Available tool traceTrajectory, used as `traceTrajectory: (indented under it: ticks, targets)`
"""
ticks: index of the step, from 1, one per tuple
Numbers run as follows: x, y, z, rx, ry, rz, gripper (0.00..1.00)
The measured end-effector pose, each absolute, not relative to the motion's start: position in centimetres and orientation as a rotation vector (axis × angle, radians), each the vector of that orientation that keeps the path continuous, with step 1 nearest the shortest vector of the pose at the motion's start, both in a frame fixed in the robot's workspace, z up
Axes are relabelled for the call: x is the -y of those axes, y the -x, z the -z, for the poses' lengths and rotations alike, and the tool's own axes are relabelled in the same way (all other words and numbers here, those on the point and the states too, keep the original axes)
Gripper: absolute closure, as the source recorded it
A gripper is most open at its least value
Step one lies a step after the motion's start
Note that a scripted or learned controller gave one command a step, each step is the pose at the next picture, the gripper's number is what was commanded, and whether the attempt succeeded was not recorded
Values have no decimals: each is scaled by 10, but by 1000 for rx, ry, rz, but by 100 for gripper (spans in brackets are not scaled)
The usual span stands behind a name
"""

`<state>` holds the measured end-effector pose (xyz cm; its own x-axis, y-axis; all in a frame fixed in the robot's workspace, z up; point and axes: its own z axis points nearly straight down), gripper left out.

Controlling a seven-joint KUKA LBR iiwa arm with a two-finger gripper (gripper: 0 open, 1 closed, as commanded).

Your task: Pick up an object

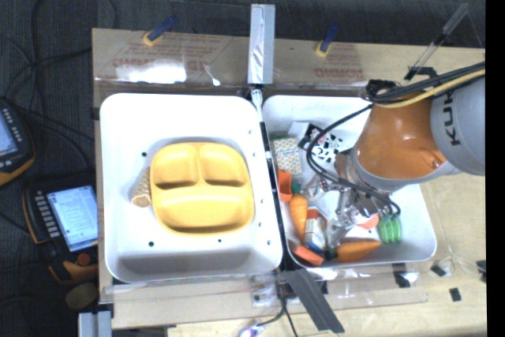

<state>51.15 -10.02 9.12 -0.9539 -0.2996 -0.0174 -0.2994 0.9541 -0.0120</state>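
Clutter filled the right bin (426,245), where the gripper (345,219) hung low among an upright carrot (298,214), a second carrot (357,250) lying near the front wall, and a green toy (390,230). A good pick needed one piece singled out and the descent centred on it. Whether the fingers were spread or pinching anything could not be told. The left bin (118,170) held a yellow tray (202,185).

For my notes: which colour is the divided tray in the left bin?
Yellow tray, seen clearly in the camera view.
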Motion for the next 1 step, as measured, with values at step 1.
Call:
traceTrajectory:
  ticks: [1]
  targets:
    - [100, -583, -90, -3066, 629, 9, 0]
